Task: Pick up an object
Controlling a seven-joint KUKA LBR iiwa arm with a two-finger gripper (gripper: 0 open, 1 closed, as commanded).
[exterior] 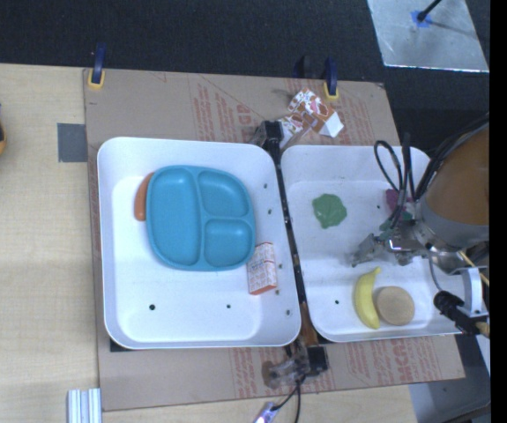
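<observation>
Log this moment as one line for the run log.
tool over right bin | nothing seen held | nearest: banana, green piece | left bin: blue plate

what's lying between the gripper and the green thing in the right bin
Nothing: the camera view shows bare white bin floor between the gripper and the green object.

The left bin (121, 236) holds a blue divided plate (200, 217) lying over an orange item (139, 199), with a small packet (263, 268) at its right wall. In the right bin (341, 315) the gripper (372, 249) hangs over the middle, a green piece (329, 210) near the far wall, and a banana (366, 298) touching a tan round object (395, 306) by the near edge.
</observation>
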